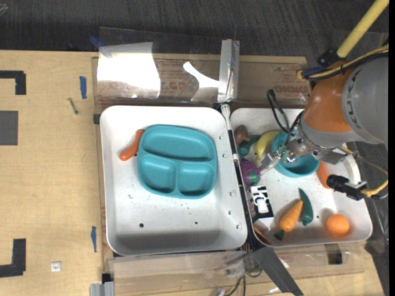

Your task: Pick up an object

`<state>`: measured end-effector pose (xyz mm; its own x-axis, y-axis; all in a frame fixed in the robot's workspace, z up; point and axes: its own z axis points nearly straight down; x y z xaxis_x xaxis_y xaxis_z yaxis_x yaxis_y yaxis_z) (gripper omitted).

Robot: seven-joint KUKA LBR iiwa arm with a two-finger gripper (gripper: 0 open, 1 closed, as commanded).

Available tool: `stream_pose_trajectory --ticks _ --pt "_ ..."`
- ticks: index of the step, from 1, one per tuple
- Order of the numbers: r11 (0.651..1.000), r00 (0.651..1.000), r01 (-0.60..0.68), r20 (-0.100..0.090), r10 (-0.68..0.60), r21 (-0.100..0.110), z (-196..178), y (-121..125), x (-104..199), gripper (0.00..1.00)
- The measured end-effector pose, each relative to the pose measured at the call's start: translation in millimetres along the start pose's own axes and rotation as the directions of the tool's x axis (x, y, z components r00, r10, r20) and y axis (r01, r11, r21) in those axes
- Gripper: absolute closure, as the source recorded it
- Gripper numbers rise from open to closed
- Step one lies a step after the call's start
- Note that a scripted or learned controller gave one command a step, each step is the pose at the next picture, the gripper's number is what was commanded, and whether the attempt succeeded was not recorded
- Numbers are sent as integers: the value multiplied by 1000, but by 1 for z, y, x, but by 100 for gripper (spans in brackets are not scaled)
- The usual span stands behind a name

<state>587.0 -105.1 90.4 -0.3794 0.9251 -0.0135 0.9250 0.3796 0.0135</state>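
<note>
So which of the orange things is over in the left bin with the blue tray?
The orange sausage-shaped piece, lying against the upper left edge of the blue divided tray. The carrot and the round orange fruit both lie in the right bin.

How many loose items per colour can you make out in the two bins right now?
Orange: 3 - carrot, round fruit, stick beside the tray
Teal: 2 - divided tray, bowl
Yellow: 1 - banana
Green: 1 - pepper
Purple: 1 - grapes
Total: 8
</note>
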Motion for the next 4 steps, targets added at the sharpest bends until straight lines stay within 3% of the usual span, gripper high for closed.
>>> stream_pose_trajectory --ticks 1,4 --pt "1000 1000 -5 -4 5 3 1 16 -3 0" --pt "975 975 222 -12 -222 9 -2 34 -8 0"
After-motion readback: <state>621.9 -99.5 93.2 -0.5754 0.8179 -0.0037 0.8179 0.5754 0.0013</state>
